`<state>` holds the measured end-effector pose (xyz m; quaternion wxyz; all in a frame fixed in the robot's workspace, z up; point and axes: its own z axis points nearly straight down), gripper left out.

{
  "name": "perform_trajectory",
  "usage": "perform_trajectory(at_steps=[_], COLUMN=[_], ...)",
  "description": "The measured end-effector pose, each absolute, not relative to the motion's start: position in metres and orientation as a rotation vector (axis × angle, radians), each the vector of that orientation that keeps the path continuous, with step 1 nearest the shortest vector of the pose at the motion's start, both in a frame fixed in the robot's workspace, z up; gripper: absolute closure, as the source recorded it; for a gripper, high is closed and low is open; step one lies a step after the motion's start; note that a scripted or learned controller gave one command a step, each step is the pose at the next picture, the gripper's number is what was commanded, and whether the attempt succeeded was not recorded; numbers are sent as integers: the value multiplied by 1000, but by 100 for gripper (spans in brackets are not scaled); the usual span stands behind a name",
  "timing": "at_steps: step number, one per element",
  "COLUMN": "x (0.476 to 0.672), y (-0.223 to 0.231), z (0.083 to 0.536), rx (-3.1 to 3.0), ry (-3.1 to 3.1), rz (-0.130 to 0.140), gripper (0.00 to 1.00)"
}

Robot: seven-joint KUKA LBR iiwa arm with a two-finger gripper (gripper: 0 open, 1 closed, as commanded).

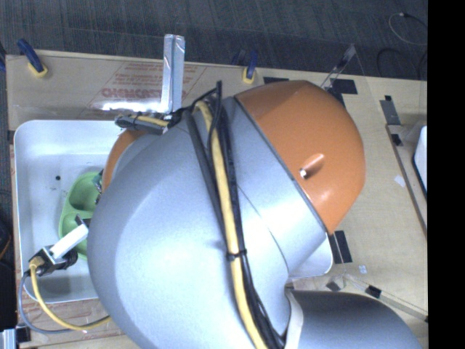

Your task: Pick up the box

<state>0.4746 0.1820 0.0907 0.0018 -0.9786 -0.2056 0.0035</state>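
Observation:
My grey arm with its orange band reaches across the view from the right and covers most of both bins. It extends over the left bin. A green object lies in that bin, partly hidden under the arm. The gripper sits under the arm's body. I see no box.
A white connector with a yellow cable hangs off the arm near the left bin's front edge. A metal upright post stands behind the bin. Blue clamps hold the bench's back edge. A corner of the right bin shows.

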Motion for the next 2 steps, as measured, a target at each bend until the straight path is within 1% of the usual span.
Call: perform_trajectory(at_steps=[1,2], x=[517,490], y=[217,213], z=[235,91], rx=[-3048,-3112], ry=[-756,-421], rz=[0,7], gripper=[100,100])
